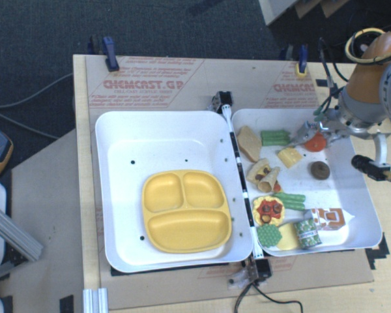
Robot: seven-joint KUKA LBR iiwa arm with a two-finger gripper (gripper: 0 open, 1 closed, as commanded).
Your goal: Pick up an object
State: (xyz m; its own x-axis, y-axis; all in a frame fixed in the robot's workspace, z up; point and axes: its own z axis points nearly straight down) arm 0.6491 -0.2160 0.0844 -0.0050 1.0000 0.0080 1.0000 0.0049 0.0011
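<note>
Jaws (pixel 315 135) round red obj (pixel 317 143).

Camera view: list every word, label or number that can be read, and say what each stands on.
"CHEMCAST GP": red print on the brown protective sheet covering the bench, behind the left bin; finer red lines around it are too small to read.
The same red print repeats behind the right bin, partly cut off.
The small carton and the green can in the right bin carry markings too blurred to read.
</note>
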